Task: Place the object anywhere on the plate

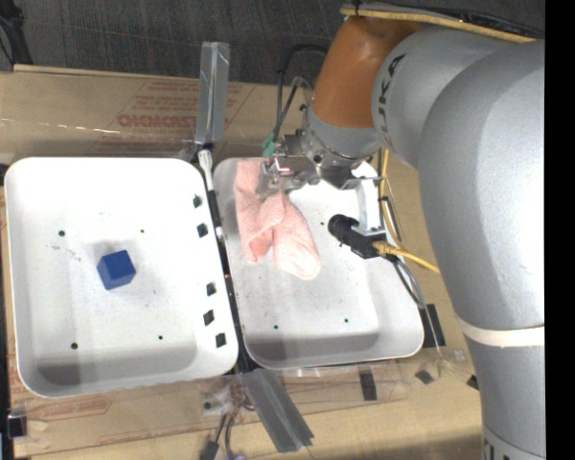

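Camera view: pincer (273, 172) clamps pink cloth (278, 228) over right bin (402, 333); cardboard (96, 108) beneath.

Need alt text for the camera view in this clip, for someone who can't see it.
A grey arm with an orange band reaches from the right, its gripper at the top of a pink cloth hanging into the right white bin. A blue cube sits alone in the left white bin.

Letters "UKA" on the grey arm (460, 113), faint red print on the cardboard (105, 113), unreadable
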Tool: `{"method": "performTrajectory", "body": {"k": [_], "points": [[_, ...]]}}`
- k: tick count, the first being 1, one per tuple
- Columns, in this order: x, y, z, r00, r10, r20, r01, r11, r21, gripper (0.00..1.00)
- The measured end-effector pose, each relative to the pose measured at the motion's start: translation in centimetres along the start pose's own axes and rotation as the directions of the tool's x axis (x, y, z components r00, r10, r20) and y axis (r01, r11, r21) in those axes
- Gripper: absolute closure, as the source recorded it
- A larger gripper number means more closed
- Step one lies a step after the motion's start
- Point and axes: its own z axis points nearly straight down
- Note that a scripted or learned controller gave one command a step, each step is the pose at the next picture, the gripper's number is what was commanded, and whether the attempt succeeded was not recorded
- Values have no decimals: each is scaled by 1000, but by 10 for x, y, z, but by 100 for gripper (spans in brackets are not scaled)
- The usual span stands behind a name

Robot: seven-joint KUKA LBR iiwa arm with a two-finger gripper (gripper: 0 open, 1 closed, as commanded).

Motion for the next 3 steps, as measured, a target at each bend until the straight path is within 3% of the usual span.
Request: {"method": "performTrajectory", "body": {"k": [1,2,3], "points": [[1,-1,-14,1000,-7,1,7,1000,-3,100],[55,-16,-20,916,-401,2,401,916,0,100],[102,-38,-27,683,-731,4,731,683,0,100]]}}
